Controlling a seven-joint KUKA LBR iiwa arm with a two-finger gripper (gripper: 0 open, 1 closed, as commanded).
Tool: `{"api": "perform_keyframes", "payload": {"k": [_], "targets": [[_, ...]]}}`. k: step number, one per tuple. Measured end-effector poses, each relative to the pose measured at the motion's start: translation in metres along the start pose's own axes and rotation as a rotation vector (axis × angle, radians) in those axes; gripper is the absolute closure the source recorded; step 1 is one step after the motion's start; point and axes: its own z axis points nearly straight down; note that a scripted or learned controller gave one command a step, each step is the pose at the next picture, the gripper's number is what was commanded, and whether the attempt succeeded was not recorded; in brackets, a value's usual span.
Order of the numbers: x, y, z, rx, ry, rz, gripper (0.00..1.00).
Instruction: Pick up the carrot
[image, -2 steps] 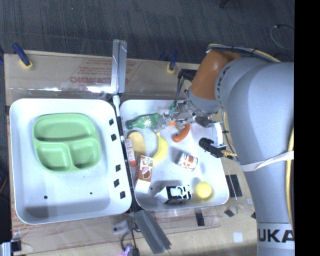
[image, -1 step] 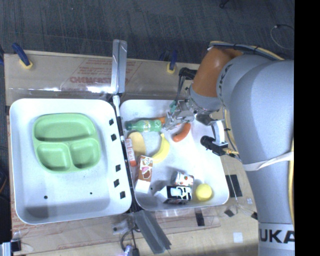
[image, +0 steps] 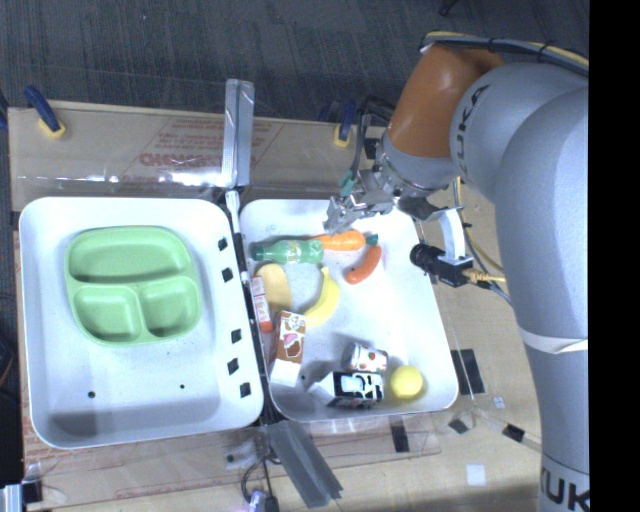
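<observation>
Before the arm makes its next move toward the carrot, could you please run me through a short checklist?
1. Carrot located: ok, it lies in the right bin near the far wall, beside the green bottle.
2. End effector lined up: ok, it sits just above the carrot's far side.
3. Carrot in the grasp: not ok, nothing shows it held.
4. Finger opening: cannot tell, too small and blurred.
5. Clutter nearby: not ok, the bottle touches the carrot's end and an orange-red piece lies just in front.
6. Green tray out of the way: ok, it rests in the left bin.
</observation>
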Motion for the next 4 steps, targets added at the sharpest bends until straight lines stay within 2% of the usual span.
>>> {"api": "perform_keyframes", "payload": {"k": [1,2,3,4], "targets": [[0.000,0.000,0.000,0.001,0.000,0.000,0.00],[-0.039,0.001,0.107,0.002,0.001,-0.075,0.00],[-0.040,0.001,0.096,0.003,-0.004,-0.077,1.00],[-0.009,-0.017,-0.006,0.000,-0.001,-0.231,1.00]]}}
